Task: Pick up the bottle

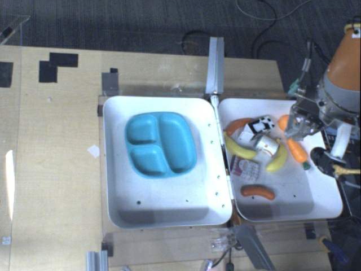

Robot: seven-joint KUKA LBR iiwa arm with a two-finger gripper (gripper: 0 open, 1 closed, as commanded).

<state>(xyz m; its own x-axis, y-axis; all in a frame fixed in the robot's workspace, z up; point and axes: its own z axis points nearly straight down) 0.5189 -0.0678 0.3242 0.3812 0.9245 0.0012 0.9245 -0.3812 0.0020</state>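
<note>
The bottle (pixel 263 141) is small and white with a dark patch at its far end. It lies on its side in the right bin (pixel 293 205), between two yellow bananas. My gripper (pixel 297 129) hangs over the bin's far right part, to the right of the bottle and apart from it. It is just above a carrot (pixel 297 151). Nothing shows between its tips.
Around the bottle lie a banana (pixel 239 148), a second banana (pixel 277 158), a pinkish packet (pixel 246 167), a reddish sausage (pixel 258 192) and an orange piece (pixel 239 123). The left bin (pixel 118 202) holds a blue divided plate (pixel 161 143). A metal post (pixel 215 66) stands between the bins.
</note>
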